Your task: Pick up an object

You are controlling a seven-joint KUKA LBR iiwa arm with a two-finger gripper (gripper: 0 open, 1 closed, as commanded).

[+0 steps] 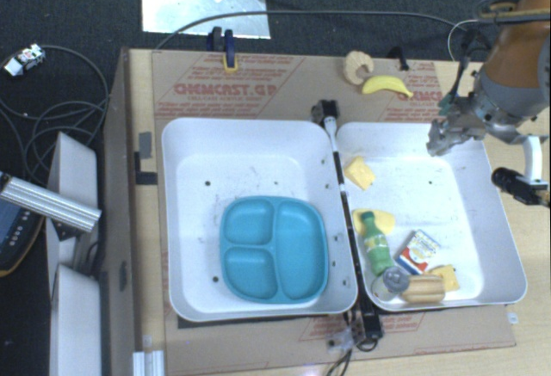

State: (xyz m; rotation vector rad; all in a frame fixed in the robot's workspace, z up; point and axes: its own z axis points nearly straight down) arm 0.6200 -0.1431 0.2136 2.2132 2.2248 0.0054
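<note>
Two shallow white bins sit side by side on a brown board. The left bin [185, 159] holds a blue divided plate [274, 247], lying toward the bin's five o'clock corner with its three compartments facing up.

The right bin [482, 194] holds a loose cluster of small objects toward its seven o'clock corner. A green bottle [375, 245] lies on its side, its long axis running roughly twelve to six o'clock, with the yellow cap end toward twelve. Just at its six o'clock end sits a round grey object [394, 280], touching or nearly touching a tan cylinder-shaped piece [422, 289] whose long axis runs nine to three o'clock. A small red, white and blue carton [417, 251] lies at three o'clock from the bottle, tilted so its long axis runs about ten to four. A yellow wedge [446, 277] rests beside the tan piece at its three o'clock end. Well apart from the cluster, a pale yellow block [359, 173] lies near the bin's nine o'clock wall.

The gripper [441, 142] hangs over the twelve-to-one o'clock part of the right bin, well apart from every object; nothing is seen between its fingers, and whether they are spread or pressed together cannot be told.

Outside the bins, at twelve o'clock of the right bin, a banana [386, 86] lies on the board, long axis nine to three, beside a tan ring-like object [358, 66].
</note>
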